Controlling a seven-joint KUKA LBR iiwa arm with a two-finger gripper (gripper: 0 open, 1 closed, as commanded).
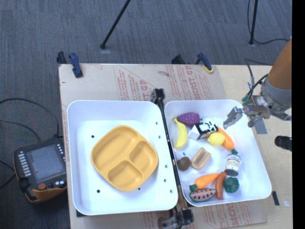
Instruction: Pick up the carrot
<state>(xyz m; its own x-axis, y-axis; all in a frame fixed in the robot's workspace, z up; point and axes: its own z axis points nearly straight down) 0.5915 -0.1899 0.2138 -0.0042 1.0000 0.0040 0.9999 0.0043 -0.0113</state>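
- The gripper (244, 119) hovers over the right bin's (259, 149) far right corner, jaws apart with nothing between them.
- The carrot (207, 180) is a stubby orange cone lying near the bin's near edge, just above the watermelon slice (203, 194).
- Two more orange pieces lie in the bin: one (226, 139) beside the lemon (216, 139), one (220, 185) touching the carrot's right end.
- One each: banana (180, 134), grapes (189, 119), hot dog (200, 158), jar (232, 164), broccoli (231, 184), brown ball (184, 163).
- Two bins; the left bin (78, 151) holds one yellow plate (124, 157).
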